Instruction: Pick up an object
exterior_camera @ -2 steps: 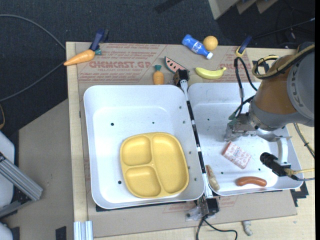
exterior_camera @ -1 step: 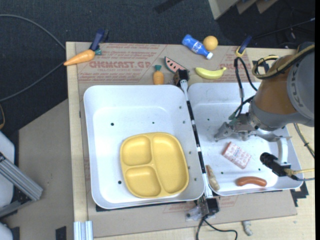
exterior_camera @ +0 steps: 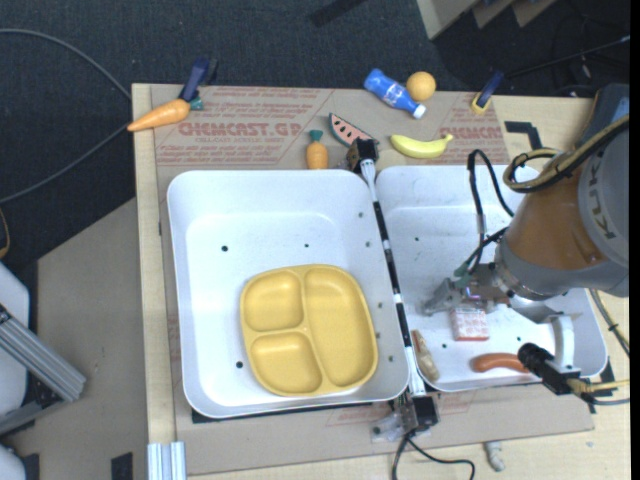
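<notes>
The arm reaches into the right bin (exterior_camera: 430, 208) from the right. Its claw (exterior_camera: 462, 296) hangs low over a small pink and white packet (exterior_camera: 470, 323) on the bin floor. I cannot tell if the claw is open or closed, or if it has the packet. An orange hot dog (exterior_camera: 497, 363) lies near the packet. The left bin (exterior_camera: 200, 218) holds a yellow tray (exterior_camera: 307, 328) with three parts. A banana (exterior_camera: 420, 145) lies on the surface behind the bins.
</notes>
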`<state>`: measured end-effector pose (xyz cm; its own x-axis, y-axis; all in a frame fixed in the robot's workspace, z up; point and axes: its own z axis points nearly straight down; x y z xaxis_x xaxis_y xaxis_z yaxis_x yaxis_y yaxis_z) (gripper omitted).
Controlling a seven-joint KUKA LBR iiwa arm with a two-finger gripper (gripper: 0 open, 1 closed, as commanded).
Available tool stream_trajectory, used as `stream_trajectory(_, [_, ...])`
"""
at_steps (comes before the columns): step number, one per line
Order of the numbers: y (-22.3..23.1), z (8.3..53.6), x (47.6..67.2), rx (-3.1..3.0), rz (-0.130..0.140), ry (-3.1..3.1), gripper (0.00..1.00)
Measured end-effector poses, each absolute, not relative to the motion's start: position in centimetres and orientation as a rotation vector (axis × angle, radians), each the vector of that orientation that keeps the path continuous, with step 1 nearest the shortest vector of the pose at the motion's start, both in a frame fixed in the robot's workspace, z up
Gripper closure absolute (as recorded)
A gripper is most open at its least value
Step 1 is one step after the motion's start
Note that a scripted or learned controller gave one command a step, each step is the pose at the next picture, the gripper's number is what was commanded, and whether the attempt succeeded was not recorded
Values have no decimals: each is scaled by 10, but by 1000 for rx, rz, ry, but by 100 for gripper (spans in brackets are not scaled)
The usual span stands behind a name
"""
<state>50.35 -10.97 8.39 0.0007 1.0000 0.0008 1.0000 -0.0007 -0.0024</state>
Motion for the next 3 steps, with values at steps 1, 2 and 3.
stream_trajectory(1, [-173, 84, 478, -2223, 2, -2218, 0])
stream_trajectory(2, [-106, 168, 529, -2219, -4, -2225, 0])
stream_trajectory(3, [-124, 199, 479, -2221, 2, -2219, 0])
